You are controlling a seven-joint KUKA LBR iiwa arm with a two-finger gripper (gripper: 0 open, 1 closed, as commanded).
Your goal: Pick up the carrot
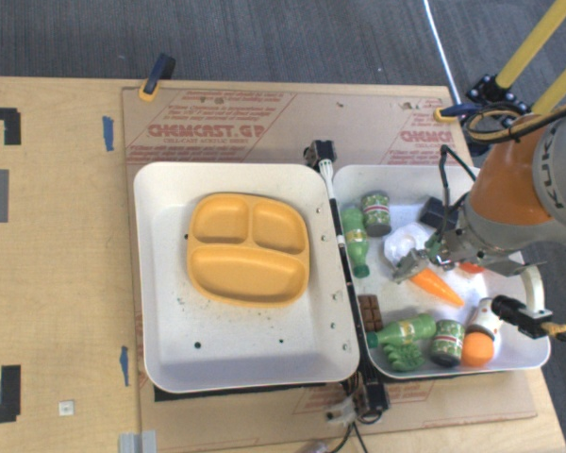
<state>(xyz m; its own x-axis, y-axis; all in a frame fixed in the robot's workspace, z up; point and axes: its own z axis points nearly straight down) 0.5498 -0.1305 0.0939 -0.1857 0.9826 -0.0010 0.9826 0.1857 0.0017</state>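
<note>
The carrot [441, 289] is orange and tapered, and it lies at a slant in the middle of the right bin [538, 355], thick end up-left and tip down-right. My gripper [414, 267] comes in from the right under the orange wrist band and sits right at the carrot's thick end. Its fingers [405, 270] look closed around that end. The rest of the carrot sticks out toward the bin's front right.
Around the carrot the right bin holds a green bottle [355, 239], a green can [375, 212], a white crumpled item [402, 244], a brown bar [369, 311], green produce [405, 339], another can [446, 341] and an orange ball [476, 348]. A yellow divided plate [248, 248] lies in the left bin [160, 328].
</note>
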